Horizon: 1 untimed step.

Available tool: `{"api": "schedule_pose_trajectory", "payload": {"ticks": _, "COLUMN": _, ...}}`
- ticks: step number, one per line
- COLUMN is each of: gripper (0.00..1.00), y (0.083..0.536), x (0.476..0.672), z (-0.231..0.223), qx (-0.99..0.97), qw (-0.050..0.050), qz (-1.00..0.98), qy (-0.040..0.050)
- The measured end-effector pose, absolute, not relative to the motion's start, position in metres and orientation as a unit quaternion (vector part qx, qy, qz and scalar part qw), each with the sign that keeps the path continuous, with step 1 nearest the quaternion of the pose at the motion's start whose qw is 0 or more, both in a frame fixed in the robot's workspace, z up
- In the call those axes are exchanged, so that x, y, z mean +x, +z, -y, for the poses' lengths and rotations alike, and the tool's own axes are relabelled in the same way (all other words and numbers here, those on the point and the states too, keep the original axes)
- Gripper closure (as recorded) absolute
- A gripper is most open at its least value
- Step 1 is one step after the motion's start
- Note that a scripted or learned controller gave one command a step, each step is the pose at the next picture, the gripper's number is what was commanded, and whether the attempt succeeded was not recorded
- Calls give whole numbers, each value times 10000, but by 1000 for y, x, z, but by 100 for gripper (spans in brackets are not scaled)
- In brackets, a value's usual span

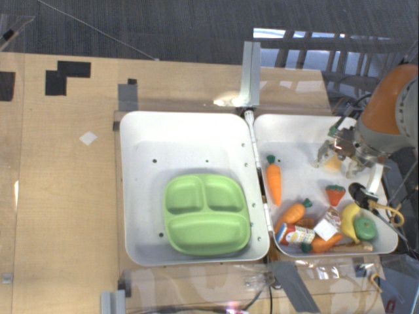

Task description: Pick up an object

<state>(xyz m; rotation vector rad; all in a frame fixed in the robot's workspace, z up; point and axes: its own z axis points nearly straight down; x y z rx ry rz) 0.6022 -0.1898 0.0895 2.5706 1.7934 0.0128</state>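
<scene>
Hovering over the upper right part of the right bin, the claw is hanging from the grey arm with its orange band, which is reaching in from the right. Whether it is spread or closed I cannot tell, and something small and pale is showing just beneath it, too blurred to name. Below it, a small strawberry toy is lying on the bin floor. Farther left, an upright toy carrot is lying near the dividing wall. Along the near edge of that bin a heap is sitting: a second carrot, a yellow banana, a green round toy and a white packet, crowded together. In the left bin a green divided plate is lying flat. Both bins are resting on the wooden table.
</scene>
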Motion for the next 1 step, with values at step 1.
{"api": "schedule_pose_trajectory", "payload": {"ticks": 1, "gripper": 0, "y": 89, "x": 671, "z": 188, "qx": 7952, "qw": 18, "qz": -6063, "qy": 14}}
